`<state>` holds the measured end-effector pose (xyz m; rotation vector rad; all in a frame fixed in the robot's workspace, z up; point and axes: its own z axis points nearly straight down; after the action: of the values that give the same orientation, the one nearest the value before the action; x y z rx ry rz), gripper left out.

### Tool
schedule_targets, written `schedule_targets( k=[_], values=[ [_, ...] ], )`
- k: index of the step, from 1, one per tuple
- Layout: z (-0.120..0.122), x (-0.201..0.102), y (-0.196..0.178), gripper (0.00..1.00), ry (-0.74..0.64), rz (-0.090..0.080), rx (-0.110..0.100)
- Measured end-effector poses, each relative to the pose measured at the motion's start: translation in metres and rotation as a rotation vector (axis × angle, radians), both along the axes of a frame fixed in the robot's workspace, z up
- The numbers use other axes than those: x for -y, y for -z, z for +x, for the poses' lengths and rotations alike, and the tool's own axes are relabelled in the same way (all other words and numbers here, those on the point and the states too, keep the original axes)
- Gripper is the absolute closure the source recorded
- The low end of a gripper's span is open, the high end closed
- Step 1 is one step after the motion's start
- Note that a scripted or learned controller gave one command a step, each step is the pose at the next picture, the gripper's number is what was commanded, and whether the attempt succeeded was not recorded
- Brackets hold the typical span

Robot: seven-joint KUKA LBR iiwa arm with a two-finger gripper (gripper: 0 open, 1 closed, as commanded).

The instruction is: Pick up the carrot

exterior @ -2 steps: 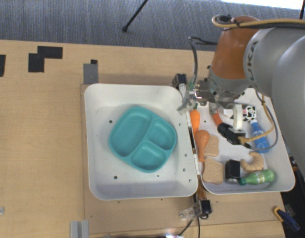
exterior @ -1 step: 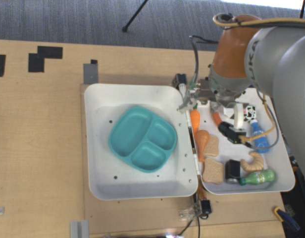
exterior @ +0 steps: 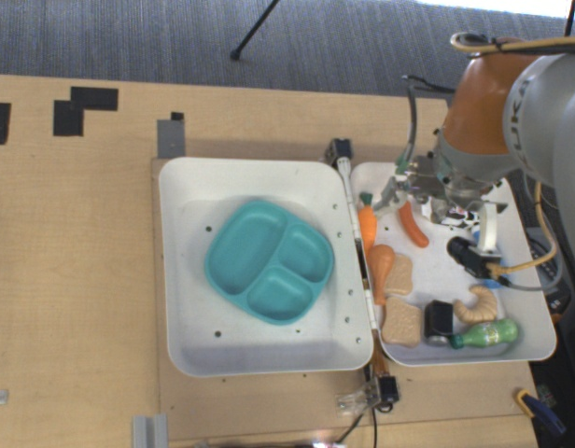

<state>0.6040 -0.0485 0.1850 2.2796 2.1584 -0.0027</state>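
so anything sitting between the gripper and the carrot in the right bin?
Nothing visible lies between them. The orange carrot with the green top lies along the right white bin's left wall, and the gripper hangs to its right. The small red-orange sausage-shaped toy lies just below that line, close to the carrot.

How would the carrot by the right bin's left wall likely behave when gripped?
The carrot looks like smooth moulded plastic, so probably stiff, light and somewhat slippery. Its tapered shape may let it squirt from a pinch. Lying along the bin wall, it probably won't roll left.
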Motion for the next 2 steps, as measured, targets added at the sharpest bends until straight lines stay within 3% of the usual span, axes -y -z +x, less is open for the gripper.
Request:
schedule_targets(
  k=[1,2],
  values=[
    [0.007,-0.085,0.000,0.00,0.251,0.007,0.002],
    [0.028,-0.030,-0.001,0.00,0.295,0.002,0.003]
  ],
)
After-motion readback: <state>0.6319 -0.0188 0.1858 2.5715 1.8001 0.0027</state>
